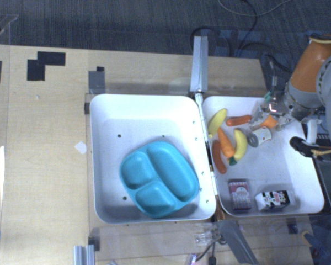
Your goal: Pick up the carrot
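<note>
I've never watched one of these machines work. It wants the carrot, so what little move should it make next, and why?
Probably a short slide toward the bin's left side, then down. The claw sits at the back of the right bin, while the carrot lies nearer the divider, between two bananas. That is only my judgement; another orange piece lies closer to the claw.
</note>
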